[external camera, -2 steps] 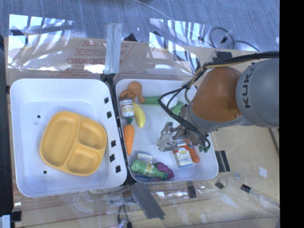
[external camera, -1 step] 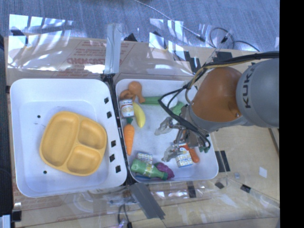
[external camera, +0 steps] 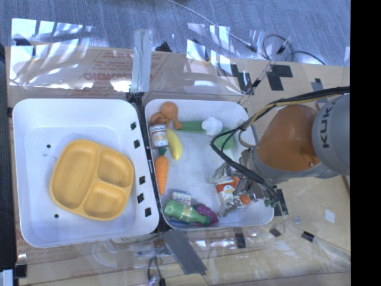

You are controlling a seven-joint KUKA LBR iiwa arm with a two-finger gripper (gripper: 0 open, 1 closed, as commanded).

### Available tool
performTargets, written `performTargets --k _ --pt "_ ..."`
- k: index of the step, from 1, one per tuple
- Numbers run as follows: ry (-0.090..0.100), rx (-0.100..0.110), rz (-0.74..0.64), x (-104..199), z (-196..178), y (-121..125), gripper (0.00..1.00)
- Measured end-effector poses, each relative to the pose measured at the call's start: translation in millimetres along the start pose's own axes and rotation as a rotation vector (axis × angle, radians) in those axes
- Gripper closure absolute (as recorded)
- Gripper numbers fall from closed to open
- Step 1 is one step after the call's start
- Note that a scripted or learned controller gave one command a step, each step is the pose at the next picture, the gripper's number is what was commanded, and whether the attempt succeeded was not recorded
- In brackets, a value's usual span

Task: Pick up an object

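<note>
While the gripper point(external camera: 229, 190) hangs low in the right bin point(external camera: 196, 109) over a small red-and-white packet point(external camera: 226, 190), the approach appears in hand, though whether the jaws are open or gripping cannot be told; next comes a firm close and lift.

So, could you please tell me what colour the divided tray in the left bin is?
Yellow; the divided tray shows in the camera view.
</note>
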State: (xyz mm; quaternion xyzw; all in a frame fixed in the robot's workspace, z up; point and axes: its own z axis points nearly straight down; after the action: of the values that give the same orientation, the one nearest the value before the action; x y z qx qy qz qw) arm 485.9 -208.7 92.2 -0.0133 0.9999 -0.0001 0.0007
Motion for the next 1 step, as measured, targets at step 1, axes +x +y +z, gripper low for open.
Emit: performTargets --k 1 --pt "-0.005 0.001 -0.01 -3.5 -11.4 2.3 1.0"
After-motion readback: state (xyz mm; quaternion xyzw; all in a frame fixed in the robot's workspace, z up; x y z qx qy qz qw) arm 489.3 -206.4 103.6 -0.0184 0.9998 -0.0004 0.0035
